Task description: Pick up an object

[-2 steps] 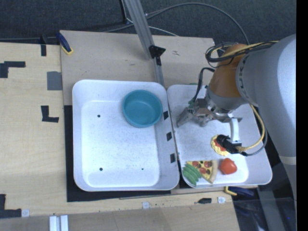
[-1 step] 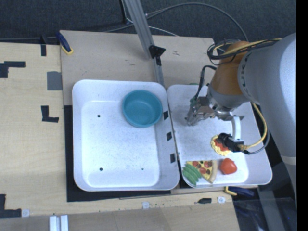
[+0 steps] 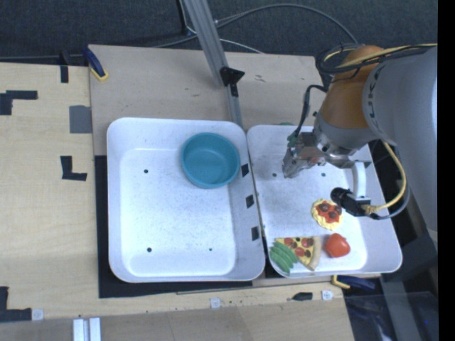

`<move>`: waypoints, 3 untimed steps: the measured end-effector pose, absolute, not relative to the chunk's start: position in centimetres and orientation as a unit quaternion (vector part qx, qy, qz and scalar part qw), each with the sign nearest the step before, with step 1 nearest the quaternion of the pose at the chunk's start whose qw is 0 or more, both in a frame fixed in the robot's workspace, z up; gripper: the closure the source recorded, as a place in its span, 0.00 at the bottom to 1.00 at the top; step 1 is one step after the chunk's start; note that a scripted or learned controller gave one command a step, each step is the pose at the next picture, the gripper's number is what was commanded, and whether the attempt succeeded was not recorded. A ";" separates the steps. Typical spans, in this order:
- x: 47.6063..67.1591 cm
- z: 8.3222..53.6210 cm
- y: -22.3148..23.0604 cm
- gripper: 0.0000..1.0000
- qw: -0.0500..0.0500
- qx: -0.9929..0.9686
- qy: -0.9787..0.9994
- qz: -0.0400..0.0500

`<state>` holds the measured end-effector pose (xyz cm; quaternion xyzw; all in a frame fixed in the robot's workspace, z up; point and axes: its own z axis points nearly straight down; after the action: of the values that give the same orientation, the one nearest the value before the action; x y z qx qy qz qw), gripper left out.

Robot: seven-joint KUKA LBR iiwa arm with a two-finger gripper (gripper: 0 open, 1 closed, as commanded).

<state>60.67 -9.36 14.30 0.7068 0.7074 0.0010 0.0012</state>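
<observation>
Both white bins [image 3: 135,212] smooth plastic, faintly speckled, soft sheen. Blue bowl [image 3: 210,159] smooth plastic, mild gloss. Bench top [image 3: 43,212] pale wood-look board, matt. Arm [image 3: 405,112] shell grey, smooth, satin; orange band [image 3: 348,101] glossy. Slanted pole [image 3: 206,27] brushed metal. Toy tomato [image 3: 337,245] shiny red plastic. Pizza slice [image 3: 302,250] matt.

I see a pale wooden bench [image 3: 163,69] carrying two shallow white plastic bins, left [image 3: 128,190] and right [image 3: 274,155], touching side by side on a black mat [image 3: 101,219].
</observation>
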 end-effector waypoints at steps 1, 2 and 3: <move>60.5 20.3 -10.0 1.00 0.002 0.707 0.707 0.001; 60.5 25.5 -10.0 1.00 0.001 0.707 0.707 0.001; 61.3 23.9 -4.5 1.00 -0.001 0.706 0.709 0.000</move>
<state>61.32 -4.49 23.88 0.7055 0.7087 -0.0002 -0.0008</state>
